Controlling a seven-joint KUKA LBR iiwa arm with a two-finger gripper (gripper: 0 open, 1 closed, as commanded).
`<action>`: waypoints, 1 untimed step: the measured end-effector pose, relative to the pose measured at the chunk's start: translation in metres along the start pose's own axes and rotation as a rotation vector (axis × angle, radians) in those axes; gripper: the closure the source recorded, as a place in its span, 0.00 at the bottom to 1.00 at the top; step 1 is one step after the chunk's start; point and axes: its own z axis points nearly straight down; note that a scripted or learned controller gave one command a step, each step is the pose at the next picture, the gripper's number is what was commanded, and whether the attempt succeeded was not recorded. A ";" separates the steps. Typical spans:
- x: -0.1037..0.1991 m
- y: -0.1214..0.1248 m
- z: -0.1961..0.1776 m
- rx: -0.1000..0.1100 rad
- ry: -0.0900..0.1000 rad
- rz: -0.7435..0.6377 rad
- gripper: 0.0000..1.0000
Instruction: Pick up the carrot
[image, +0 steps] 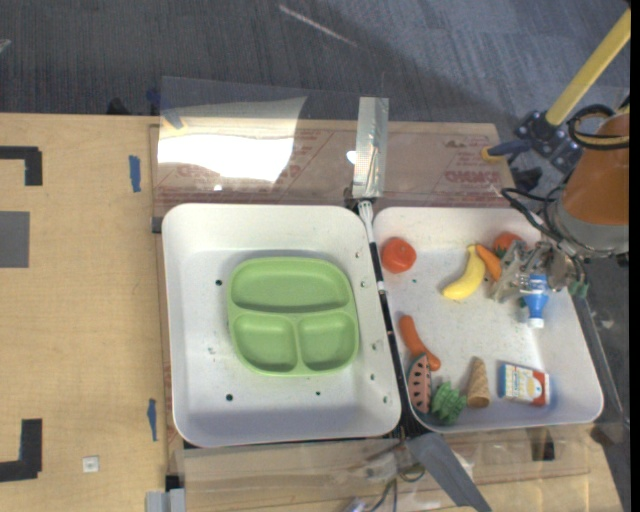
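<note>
Across the left half of the frame, the desk (70, 330) shows bare wood with black corner marks and small blue tape tabs. Centre-left sits the left white bin (190, 400), holding a green divided plate (293, 314) with three compartments. Above both bins lies a clear sheet with faint red lettering (462, 160) at upper right, too blurred to read.

Right of the divider, the right white bin (575, 400) carries a red round piece (398, 254) near its upper left, a yellow banana (465, 276), and an orange-red sausage-like piece (418, 342) lower down. Along the lower edge lie a watermelon slice (419, 383), a green leafy piece (447, 402), an ice cream cone (478, 382) and a small carton (523, 383) with printed colours; its writing is illegible.

At the bin's upper right, the carrot (491, 262) lies just beside the banana, touching the gripper (520, 275). Whether the gripper is clenched or released cannot be told. A small blue and white bottle (536, 298) sits just right of it.
</note>
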 end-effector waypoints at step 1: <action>0.038 0.092 -0.017 -0.004 0.007 -0.124 1.00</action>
